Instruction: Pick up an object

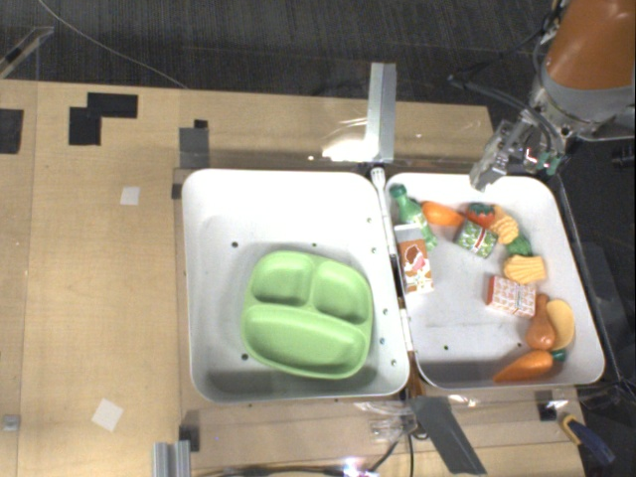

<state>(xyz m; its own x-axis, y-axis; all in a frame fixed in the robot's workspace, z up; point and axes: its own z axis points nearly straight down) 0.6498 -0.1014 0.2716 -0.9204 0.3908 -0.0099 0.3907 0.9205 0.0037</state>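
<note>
Left bin [214, 266], frame centre-left: green divided tray [308, 313] sits low-centre, clear white floor all round it, widest along the top and left walls. Divider rim between the bins runs down mid-frame. Right bin [452, 341]: green bottle [406, 212] and a small carton [414, 259] lie hard against the left wall. Carrot [440, 213], green-and-red packet [479, 237] and yellow piece [524, 268] cluster at the top. Red-checked box [511, 296] mid-right. Orange and yellow pieces [546, 332] are packed into the lower right corner, touching the rim. Open floor at the bin's centre and lower left. Gripper [489, 172], upper right, hangs over the bin's top edge, above the objects, nothing between its fingers; jaw width unclear, blurred.
</note>
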